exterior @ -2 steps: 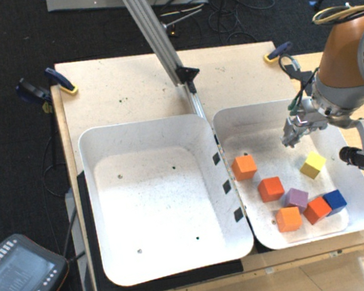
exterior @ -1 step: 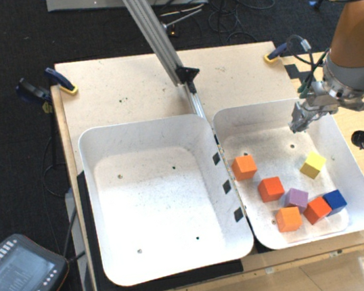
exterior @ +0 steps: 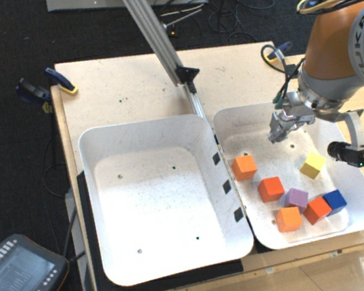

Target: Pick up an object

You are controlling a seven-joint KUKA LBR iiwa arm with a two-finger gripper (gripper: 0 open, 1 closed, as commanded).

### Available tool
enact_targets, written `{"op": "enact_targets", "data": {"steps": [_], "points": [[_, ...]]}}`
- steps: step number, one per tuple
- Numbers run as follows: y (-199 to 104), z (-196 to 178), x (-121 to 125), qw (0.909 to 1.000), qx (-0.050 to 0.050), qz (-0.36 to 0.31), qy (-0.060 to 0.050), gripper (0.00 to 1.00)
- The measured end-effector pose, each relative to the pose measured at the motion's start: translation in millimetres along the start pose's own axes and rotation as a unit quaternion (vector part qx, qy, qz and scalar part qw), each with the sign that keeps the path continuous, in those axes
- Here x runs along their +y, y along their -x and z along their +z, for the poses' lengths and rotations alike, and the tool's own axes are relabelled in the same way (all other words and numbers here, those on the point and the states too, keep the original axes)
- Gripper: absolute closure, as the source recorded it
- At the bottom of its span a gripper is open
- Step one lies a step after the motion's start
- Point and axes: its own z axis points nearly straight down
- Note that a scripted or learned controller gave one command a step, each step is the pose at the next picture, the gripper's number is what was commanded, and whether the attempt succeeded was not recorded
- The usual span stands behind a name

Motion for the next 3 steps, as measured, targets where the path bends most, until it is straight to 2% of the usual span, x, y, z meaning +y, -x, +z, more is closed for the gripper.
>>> {"op": "enact_targets", "data": {"steps": [2,3], "points": [[-94,-10,-28,1.0,0.0,-0.001,0.0,1.0],[-142,-23,-24,1.0,0.0,-0.001,0.002,1.0]]}}
